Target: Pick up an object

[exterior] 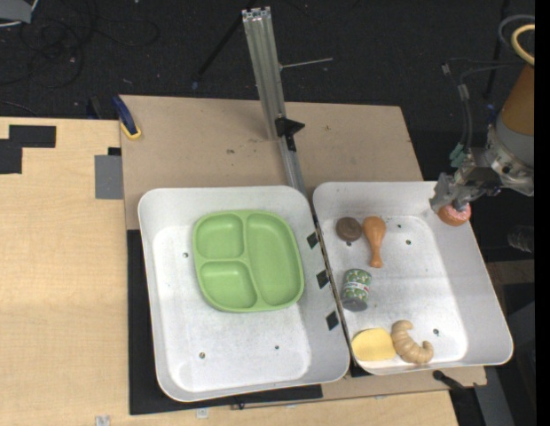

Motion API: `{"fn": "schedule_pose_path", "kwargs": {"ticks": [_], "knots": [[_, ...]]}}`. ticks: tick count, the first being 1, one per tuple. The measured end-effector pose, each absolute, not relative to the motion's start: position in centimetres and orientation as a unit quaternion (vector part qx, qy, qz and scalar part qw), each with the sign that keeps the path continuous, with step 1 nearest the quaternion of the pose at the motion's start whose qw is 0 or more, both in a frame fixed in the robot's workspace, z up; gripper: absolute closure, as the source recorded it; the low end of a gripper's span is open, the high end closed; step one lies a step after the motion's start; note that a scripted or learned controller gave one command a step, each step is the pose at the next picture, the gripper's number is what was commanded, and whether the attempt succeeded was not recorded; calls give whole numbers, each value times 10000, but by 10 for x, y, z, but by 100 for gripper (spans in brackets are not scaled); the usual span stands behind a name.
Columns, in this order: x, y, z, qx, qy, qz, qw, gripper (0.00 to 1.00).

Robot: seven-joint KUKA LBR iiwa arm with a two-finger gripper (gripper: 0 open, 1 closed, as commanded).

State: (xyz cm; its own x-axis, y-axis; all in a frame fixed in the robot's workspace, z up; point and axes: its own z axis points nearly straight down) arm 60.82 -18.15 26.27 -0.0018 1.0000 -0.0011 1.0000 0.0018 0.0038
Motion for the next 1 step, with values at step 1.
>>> {"fn": "schedule_pose_path", "kwargs": {"ticks": [1], "knots": [[590, -122, 257, 7052, 7091, -4, -23, 100]]}}
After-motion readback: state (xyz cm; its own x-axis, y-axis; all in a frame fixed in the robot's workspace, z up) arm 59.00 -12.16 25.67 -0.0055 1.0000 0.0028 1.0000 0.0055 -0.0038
